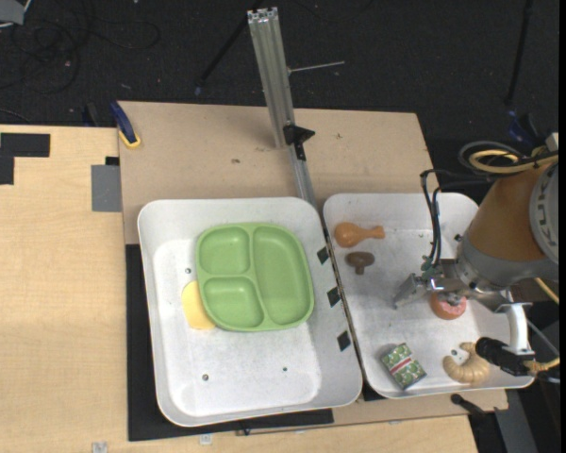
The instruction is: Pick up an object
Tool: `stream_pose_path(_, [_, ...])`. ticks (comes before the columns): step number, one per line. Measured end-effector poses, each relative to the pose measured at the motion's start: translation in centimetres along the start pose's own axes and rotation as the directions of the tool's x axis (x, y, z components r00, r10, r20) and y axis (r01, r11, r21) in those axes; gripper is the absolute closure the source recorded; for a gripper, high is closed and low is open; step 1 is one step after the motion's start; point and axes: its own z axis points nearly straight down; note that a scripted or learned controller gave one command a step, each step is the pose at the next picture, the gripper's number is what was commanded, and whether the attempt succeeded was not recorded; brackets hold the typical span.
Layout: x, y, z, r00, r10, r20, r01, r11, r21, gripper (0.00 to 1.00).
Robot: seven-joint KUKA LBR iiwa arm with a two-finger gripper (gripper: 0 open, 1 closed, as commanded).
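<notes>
left bin [170, 366]: white, shallow, left half of the bench. Holds a green divided plate [256, 277] with three compartments, nothing visible in them. A yellow object [195, 308] pokes out from under the plate's left edge, mostly hidden.
right bin [377, 217]: white, touching the left bin's right side. Several small items lie loose in it.
orange object [357, 234]: pear-like shape, upper left of the right bin, lying flat.
brown object [359, 261]: small, mushroom-like, just below the orange one, apart from it.
green box [402, 365]: small patterned packet, lower middle of the right bin, tilted.
pink object [447, 306]: small, round, reddish-pink, mid right of the right bin; looks like the target. Sits directly under the fingertips, partly covered by them.
croissant toy [466, 367]: tan, curved, lower right corner of the right bin.
gripper [438, 289]: down in the right bin, right over the pink object. Jaw state: cannot tell, too small and crowded by the wrist to read.
arm [514, 225]: grey with orange band, reaching in from the right.
step: judged as the grasp attempt at the pink object; contact unclear.
next move: likely needs a firm close centred on the pink object, then a straight lift; a round shape may slip out sideways.
</notes>
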Motion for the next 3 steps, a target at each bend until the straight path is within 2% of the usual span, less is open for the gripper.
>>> stream_pose_path(1, [-0.6,0.2,-1.3,1.0,0.004,0.014,-0.004,1.0,-0.014,1.0])
stream_pose_path(2, [-0.7,0.7,-7.6,1.0,-0.001,-0.002,0.001,1.0,0.003,1.0])
stream_pose_path(3, [0.1,1.3,-12.6,1.0,-0.003,-0.002,0.003,1.0,0.003,1.0])
